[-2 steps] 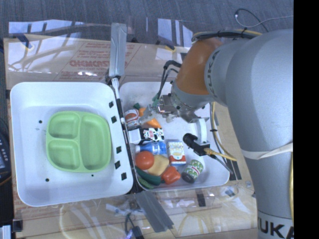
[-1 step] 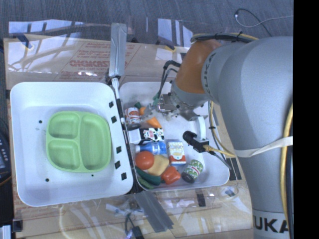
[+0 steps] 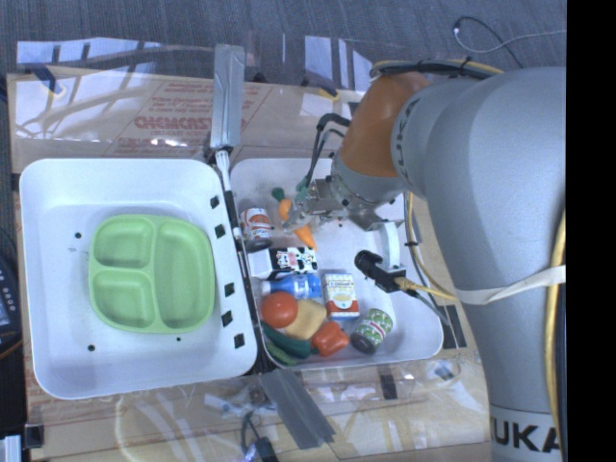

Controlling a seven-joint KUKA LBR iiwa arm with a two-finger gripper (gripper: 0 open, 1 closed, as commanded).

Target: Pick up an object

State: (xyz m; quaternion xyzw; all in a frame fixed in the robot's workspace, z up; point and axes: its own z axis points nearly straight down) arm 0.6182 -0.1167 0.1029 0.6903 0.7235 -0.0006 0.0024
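Note:
My gripper (image 3: 306, 210) reaches down into the back of the right bin (image 3: 420, 308), under the arm's orange band. Just below it lies an orange carrot-like piece (image 3: 304, 236), and a smaller orange bit (image 3: 284, 205) sits to its left. I cannot tell whether either one touches the gripper. Nearby are a small red-and-white can (image 3: 256, 224), a black-and-white cow-patterned carton (image 3: 295, 258), a blue packet (image 3: 299, 285), a red tomato (image 3: 279, 309), a yellow piece (image 3: 309, 320), a red pepper (image 3: 330, 339), a small labelled box (image 3: 341, 295) and a green-lidded can (image 3: 373, 328).
The left bin (image 3: 48, 258) holds a light green divided plate (image 3: 152, 272). A dark green item (image 3: 281, 347) lies against the right bin's front wall. The grey arm covers that bin's right side. A divider with black clips (image 3: 231, 248) runs between the bins.

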